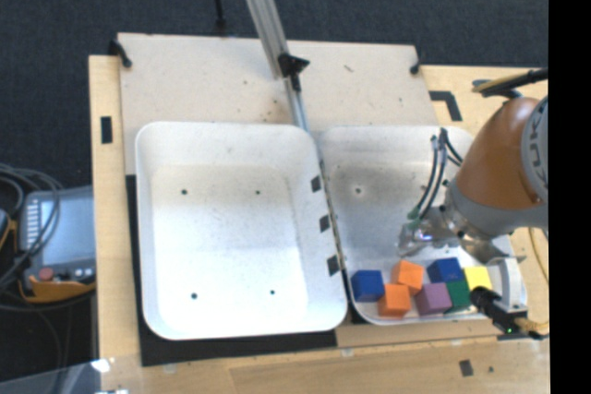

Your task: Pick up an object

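Note:
Several small blocks lie bunched at the near edge of the right bin (369, 171): a blue block (367, 284), two orange blocks (411, 273) (395, 299), a purple block (432, 298), a green block (459, 295), a second blue block (446, 269) and a yellow block (477, 277). My gripper (417, 238) hangs low over the right bin, just above and behind the orange and blue blocks. The orange wrist band and the grey arm cover the bin's right side. I see nothing held between the fingers.
The left bin (231, 226) sits beside the right one, sharing a raised middle wall with black clips (325, 222). A slanted metal pole (263, 5) rises behind the bins. A grey box and cables (46, 240) lie off the bench at far left.

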`<state>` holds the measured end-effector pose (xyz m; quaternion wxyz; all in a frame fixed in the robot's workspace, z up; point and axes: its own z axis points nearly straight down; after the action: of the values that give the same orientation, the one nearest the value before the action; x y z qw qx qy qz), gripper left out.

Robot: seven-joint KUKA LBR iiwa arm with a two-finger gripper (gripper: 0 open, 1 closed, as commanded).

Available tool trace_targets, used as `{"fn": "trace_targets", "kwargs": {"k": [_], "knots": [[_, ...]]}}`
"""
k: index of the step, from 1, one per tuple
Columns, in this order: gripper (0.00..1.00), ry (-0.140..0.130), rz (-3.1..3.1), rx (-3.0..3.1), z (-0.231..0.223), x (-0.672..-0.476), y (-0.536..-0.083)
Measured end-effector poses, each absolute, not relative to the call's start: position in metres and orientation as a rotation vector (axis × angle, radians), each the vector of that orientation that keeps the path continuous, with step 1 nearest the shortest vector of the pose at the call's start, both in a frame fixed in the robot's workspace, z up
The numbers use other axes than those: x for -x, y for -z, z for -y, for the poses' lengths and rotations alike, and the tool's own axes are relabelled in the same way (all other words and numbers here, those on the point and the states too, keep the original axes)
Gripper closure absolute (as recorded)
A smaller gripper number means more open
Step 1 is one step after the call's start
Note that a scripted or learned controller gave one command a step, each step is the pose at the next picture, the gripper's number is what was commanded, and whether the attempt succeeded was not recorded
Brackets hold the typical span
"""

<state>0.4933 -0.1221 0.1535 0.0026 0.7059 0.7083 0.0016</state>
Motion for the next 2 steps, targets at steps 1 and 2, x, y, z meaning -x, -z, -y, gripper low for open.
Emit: {"fn": "trace_targets", "kwargs": {"k": [1, 2], "knots": [[1.0, -0.006, -2.221, -2.212, 0.126, -0.489, -0.214], [1.0, -0.004, -2.225, -2.213, 0.127, -0.49, -0.232]]}}
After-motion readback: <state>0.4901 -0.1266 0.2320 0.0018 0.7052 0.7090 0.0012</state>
